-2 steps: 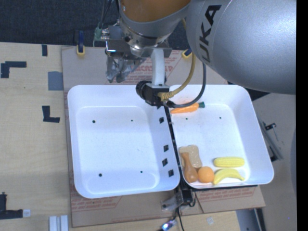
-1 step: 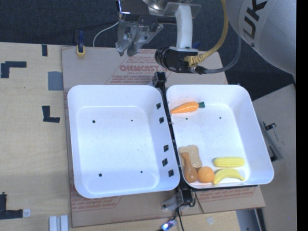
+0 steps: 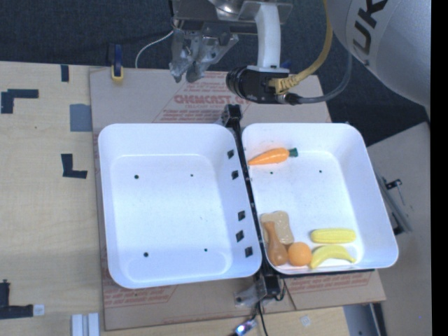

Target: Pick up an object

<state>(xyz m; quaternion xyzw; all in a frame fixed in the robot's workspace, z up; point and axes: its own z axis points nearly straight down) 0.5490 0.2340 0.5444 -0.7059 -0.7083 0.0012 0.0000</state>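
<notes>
A single fixed camera is looking down at a slant on the bench, taking in both shallow white plastic bins, the left one (image 3: 164, 208) and the right one (image 3: 318, 194), whole. It is sitting far enough back to frame the tan cardboard sheet (image 3: 203, 103) under them and the pale wooden benchtop (image 3: 42, 187) beyond. The grey metal two-finger gripper (image 3: 187, 67) is hanging near the top edge of the frame, with the bins lying below it toward the camera. The grey arm body (image 3: 392, 26) is crowding the upper right corner, closest to the lens.
</notes>
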